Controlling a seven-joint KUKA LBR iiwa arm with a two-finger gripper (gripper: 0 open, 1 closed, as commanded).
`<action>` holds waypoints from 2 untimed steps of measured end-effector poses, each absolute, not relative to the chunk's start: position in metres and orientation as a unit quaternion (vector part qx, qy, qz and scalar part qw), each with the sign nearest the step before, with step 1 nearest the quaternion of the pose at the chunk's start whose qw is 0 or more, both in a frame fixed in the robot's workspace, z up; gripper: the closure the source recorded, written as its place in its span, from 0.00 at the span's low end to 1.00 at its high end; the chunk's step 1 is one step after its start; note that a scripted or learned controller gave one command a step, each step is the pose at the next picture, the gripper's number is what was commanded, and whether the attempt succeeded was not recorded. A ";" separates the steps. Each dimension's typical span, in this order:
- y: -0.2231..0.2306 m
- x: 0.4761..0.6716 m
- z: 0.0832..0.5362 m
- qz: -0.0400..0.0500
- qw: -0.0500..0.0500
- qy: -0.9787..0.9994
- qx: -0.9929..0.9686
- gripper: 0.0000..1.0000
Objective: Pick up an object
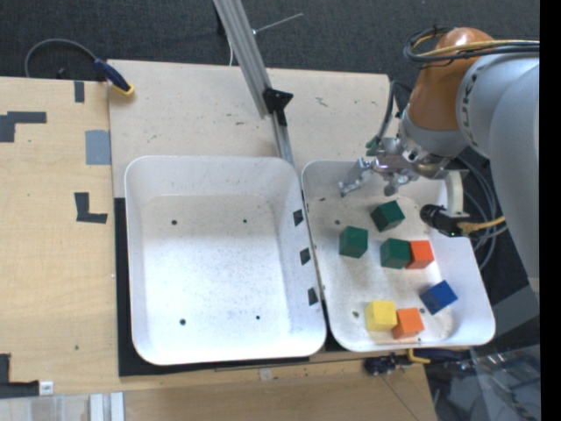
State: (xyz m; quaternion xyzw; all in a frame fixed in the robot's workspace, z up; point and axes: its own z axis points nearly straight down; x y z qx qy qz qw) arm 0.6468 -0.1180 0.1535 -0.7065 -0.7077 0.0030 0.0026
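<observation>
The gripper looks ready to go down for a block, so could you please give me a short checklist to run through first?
1. Gripper over the right bin: ok.
2. Nothing between its fingers: cannot tell.
3. Nearest green block free on top: ok.
4. That block stands apart from its neighbours: ok.
5. Green block and orange block touch, so a poor target: not ok.

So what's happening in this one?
A grey robot arm reaches in from the right, its gripper over the back of the right bin, holding nothing. Below it lie seven blocks: three green, two orange, a blue block and a yellow block. Nothing has been picked up yet.
</observation>
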 end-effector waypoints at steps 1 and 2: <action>-0.123 0.650 0.092 0.003 0.002 -0.708 -0.707 0.00; -0.122 0.652 0.106 0.001 0.000 -0.708 -0.706 1.00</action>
